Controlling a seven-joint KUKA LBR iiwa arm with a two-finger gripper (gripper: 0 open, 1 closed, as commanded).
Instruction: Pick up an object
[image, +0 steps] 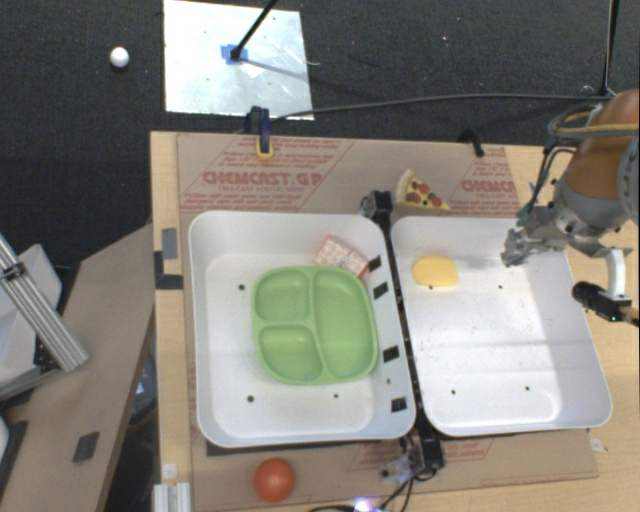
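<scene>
I see the gripper (516, 247) hovering over the right bin (520, 400) near its far right corner; I cannot tell the state of its fingers. A yellow object (435, 271) lies in that bin near the far left corner, apart from the gripper.

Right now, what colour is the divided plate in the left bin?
Light green plate, clearest in the camera view.
</scene>
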